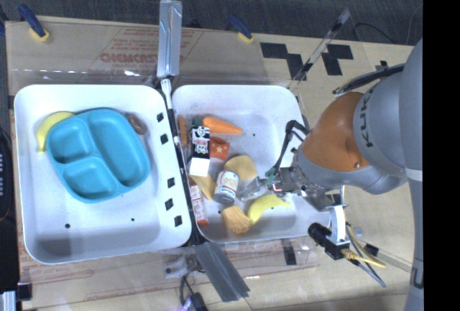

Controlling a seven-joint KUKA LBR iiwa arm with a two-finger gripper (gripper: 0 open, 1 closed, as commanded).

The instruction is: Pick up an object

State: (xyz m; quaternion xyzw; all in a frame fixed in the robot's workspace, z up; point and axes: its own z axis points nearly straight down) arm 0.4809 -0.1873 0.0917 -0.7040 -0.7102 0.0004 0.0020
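Note:
The right bin (273,98) holds a pile of small items. An orange carrot (221,126) lies at the back, with a black-and-white carton (200,141) and a red packet (218,149) beside it. Lower down sit a small can (228,186), a tan rounded piece (242,166), a straw-coloured brush-like item (236,219) and a yellow banana (264,206). My gripper (275,183) reaches in from the right and hangs low over the bin, just above the banana and right of the can. The orange wrist band (336,141) hides the bin's right wall.
The left bin (86,230) carries a blue divided tray (99,151), with a yellow banana-shaped toy (47,127) at its back left and a brown item (136,123) at its back right. A metal divider (169,36) stands between the bins. Cables lie at the lower right.

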